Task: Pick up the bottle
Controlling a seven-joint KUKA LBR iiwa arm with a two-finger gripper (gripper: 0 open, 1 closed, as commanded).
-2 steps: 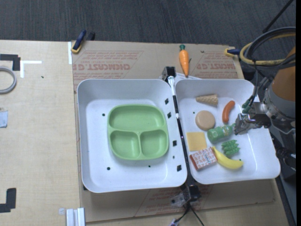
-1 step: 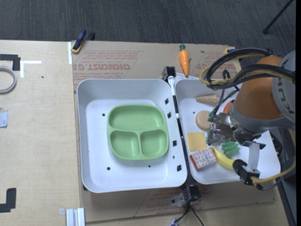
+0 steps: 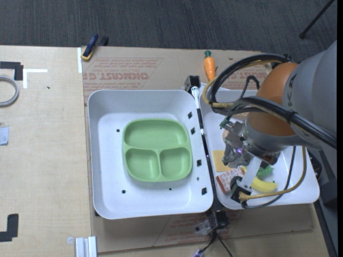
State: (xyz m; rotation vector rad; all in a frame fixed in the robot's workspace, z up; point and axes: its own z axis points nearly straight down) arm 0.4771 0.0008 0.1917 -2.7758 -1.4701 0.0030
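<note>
Camera view: the arm (image 3: 300, 100) reaches over the right bin (image 3: 305, 194), its wrist low above a cluster of small items. The end effector (image 3: 242, 189) points down toward the bin's near-left corner, close to a banana (image 3: 263, 185), a green item (image 3: 263, 171), a yellow flat piece (image 3: 218, 159) and a red-and-white packet (image 3: 224, 181).

No bottle can be identified with certainty among these items; the arm covers much of the bin, so the bottle's position cannot be told.

For this step, confirm the target before descending, centre over its body, and avoid trapping the banana or packet alongside.

Opening width cannot be told. Nothing is visibly held.

The left bin (image 3: 102, 159) contains a green divided tray (image 3: 157, 150).
</note>
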